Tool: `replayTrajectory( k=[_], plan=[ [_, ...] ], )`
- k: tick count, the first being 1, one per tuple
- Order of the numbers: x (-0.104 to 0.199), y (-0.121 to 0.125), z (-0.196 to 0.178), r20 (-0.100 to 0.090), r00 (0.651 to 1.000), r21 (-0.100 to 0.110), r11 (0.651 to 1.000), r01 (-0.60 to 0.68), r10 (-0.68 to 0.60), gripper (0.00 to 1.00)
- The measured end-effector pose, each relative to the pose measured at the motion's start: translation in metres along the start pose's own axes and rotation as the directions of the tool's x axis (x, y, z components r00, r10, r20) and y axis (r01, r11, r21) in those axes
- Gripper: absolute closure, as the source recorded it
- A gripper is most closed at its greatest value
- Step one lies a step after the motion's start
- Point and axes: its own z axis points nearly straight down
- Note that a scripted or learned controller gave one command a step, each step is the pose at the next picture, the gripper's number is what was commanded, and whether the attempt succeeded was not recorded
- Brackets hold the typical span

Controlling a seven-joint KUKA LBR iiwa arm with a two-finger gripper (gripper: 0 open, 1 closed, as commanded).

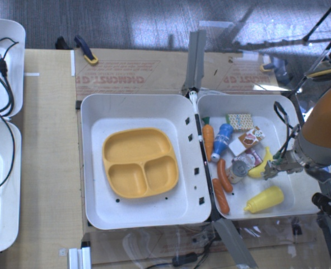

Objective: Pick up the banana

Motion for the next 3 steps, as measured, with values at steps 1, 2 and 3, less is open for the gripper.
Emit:
replayTrajectory(
  k=[1, 2, 3],
  plan=[
    [0.0000, -0.0001, 0.0000, 0.000, 1.000, 0.000, 1.000, 0.000, 0.000, 0.00],
    [-0.0001, 0.0001, -0.0057, -0.001, 1.000, 0.005, 1.000, 0.001, -0.001, 1.00],
    [-0.0001, 0.0001, -0.0057, -0.001, 1.000, 0.005, 1.000, 0.001, -0.001, 0.00]
  ],
)
